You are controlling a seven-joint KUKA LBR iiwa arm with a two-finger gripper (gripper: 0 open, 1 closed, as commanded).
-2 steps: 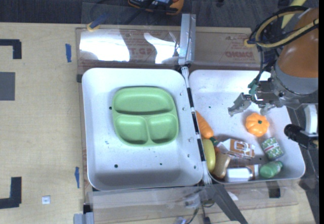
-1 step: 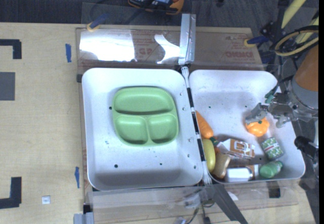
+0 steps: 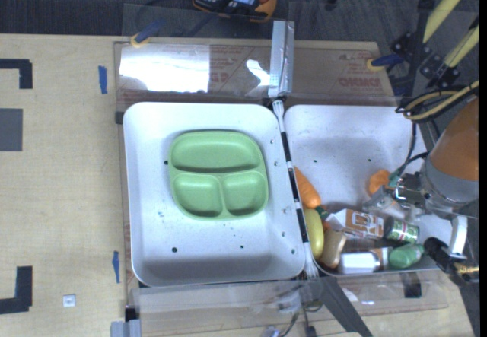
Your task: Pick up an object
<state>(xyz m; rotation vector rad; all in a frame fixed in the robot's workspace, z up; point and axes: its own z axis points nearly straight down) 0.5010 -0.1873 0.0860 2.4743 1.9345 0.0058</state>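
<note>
Pincer [image 3: 397, 202] low in right bin [image 3: 335, 134], among clutter | jaw state: cannot tell | green tray [image 3: 218, 173] sat in left bin [image 3: 144, 176].

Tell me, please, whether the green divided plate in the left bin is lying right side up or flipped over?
Right side up. The green plate lies flat on the left bin's floor with its three hollow compartments facing the camera, nothing in them.

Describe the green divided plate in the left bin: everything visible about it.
The green divided plate is pale matte green, plastic-looking, a rounded rectangle with three compartments: one long one at the far side, two smaller ones at the near side. It lies flat and upright near the middle of the left bin, resting on the bin's floor, with nothing visible in it.
</note>
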